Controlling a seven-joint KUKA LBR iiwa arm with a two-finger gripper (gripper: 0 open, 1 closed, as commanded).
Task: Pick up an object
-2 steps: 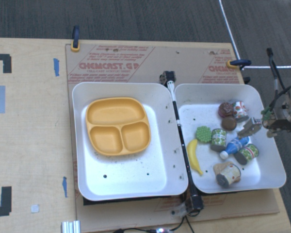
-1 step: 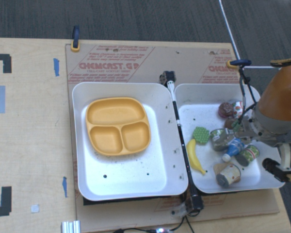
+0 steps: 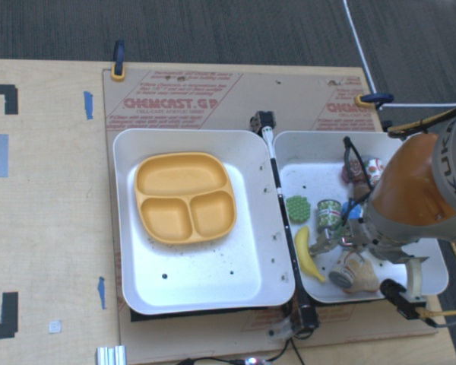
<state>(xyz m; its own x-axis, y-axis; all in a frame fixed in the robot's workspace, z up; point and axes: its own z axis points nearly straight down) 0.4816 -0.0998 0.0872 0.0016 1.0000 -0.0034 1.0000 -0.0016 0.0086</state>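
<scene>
In the right bin [image 3: 311,162] lie a yellow banana [image 3: 308,255], a green ridged disc [image 3: 297,207], a small can with a green label [image 3: 328,214] and a tan cup on its side [image 3: 357,274]. My gripper [image 3: 337,242] hangs low over the bin's front part, between the can and the tan cup and just right of the banana. The grey arm with its orange band [image 3: 412,185] hides the bin's right side. I see nothing held in the gripper.
The left bin [image 3: 129,226] holds a yellow divided plate [image 3: 185,196]. A dark object [image 3: 355,169] and a small red and white item [image 3: 375,167] lie at the back of the right bin. Clamps and cables sit along the bench's edges.
</scene>
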